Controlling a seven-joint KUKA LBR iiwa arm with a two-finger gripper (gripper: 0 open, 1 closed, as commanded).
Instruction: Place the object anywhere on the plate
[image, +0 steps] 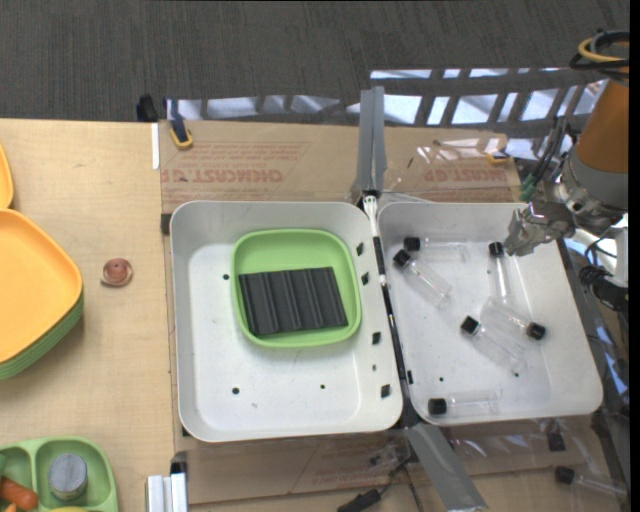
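Lowest in the right bin (560, 395), one clear vial (462, 405) with a black cap lay against the near wall — four such vials scattered, plate waiting next door!

Three more vials sat above it: one (503, 325) mid-bin with caps at both ends, one (423, 270) toward the upper left, and one (497, 272) standing nearly straight up the bin just under the gripper (525, 232), which hung over the bin's upper right corner; whether its fingers were spread or closed could not be made out, and nothing was seen between them. Across the divider, the green plate (296, 250) sat in the left bin (205, 390), a dark ribbed mat (293, 300) covering its middle. Well off to the left lay stacked orange plates (30, 290), a small reddish knob (117, 271) and a green tray (40, 465).
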